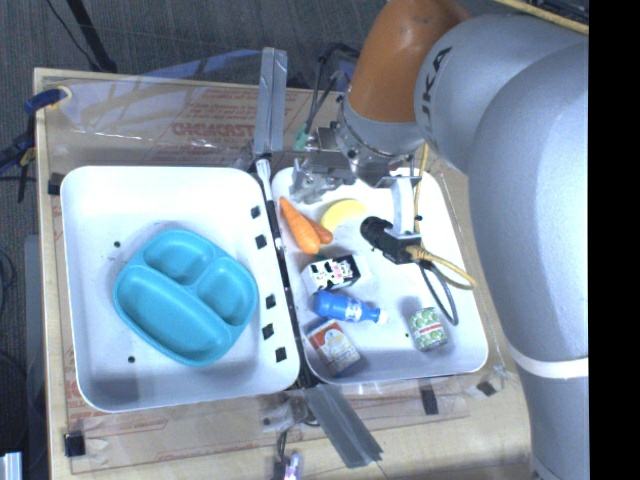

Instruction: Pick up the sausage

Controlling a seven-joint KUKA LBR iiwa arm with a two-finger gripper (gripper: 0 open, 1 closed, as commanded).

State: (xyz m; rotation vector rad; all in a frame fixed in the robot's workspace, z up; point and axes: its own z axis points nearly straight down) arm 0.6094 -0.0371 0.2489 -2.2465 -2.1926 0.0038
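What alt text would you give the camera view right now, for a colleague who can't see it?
The grey arm's claw hangs over the far end of the right bin, near a carrot and a yellow item. That bin also holds a blue bottle and small packages; the left bin holds a blue divided tray.

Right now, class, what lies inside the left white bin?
Inside the left bin lies one blue divided tray with three compartments, all bare. Whatever sits beneath the tray is covered, so it cannot be seen.

"KA", seemingly, on arm (500, 98); bench print (215, 128) illegible
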